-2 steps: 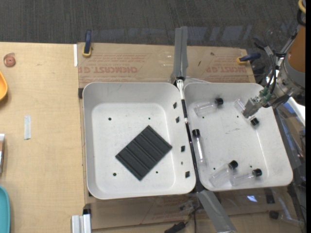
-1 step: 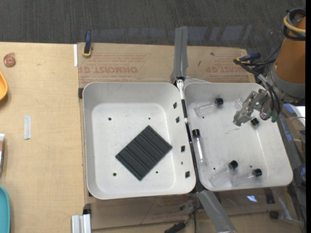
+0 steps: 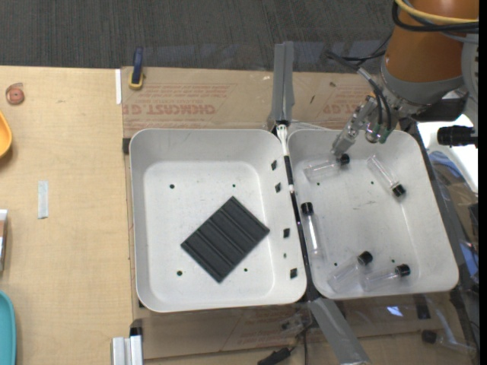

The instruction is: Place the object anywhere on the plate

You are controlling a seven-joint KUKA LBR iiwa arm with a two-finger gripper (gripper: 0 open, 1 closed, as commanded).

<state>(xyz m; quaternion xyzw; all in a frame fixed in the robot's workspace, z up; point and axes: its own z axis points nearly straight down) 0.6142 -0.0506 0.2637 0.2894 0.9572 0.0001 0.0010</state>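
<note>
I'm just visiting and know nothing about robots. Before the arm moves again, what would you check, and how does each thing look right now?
1. Plate in place: the dark ribbed plate lies flat in the left bin. Ok.
2. Plate surface free: nothing rests on it. Ok.
3. Objects within reach: clear tubes with black caps lie in the right bin, one just below the end effector. Ok.
4. End effector position: it is over the right bin's far corner, by that tube. Ok.
5. Object gripped: too small to tell. Cannot tell.
6. Object on plate: not yet. Not ok.
</note>
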